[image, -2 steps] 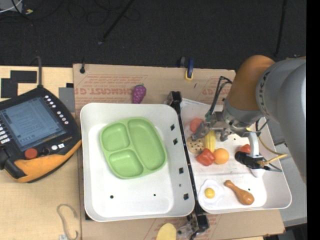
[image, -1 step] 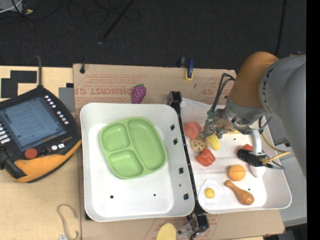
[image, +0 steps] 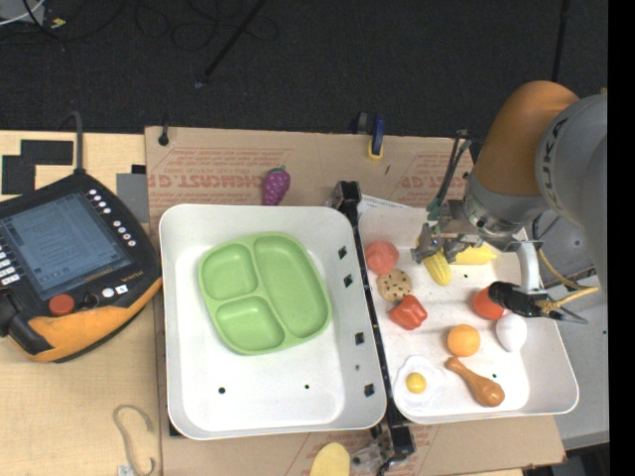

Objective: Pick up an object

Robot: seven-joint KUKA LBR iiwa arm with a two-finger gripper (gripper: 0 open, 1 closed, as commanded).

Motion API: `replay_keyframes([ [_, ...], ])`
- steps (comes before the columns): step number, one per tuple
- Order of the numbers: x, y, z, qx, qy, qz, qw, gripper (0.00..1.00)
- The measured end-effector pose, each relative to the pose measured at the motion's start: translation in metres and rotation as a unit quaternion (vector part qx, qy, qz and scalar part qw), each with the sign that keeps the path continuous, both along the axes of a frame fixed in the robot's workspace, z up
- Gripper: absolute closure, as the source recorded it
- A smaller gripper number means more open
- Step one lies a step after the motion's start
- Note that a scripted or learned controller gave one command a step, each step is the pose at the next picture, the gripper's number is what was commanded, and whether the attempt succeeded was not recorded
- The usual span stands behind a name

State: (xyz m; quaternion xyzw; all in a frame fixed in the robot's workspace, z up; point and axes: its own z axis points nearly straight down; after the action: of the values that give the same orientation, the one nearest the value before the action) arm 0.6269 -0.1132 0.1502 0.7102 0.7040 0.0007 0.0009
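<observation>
The gripper [image: 440,249] hangs low over the upper part of the right bin [image: 566,390], right of centre in the frame, and the corn cob [image: 438,267] sits directly under its tips, touching or nearly so. The cob's long axis runs from upper left to lower right. Whether the jaws are open or closed on it, I cannot tell from here. A yellow piece [image: 474,256] lies just right.
</observation>
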Motion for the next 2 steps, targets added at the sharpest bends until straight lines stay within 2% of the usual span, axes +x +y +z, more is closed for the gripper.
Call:
replay_keyframes([
  [1,0.002,0.005,0.062,0.0,-0.001,0.004,1.0,1.0],
  [2,0.002,0.003,0.078,0.0003,0.001,0.004,1.0,1.0],
])
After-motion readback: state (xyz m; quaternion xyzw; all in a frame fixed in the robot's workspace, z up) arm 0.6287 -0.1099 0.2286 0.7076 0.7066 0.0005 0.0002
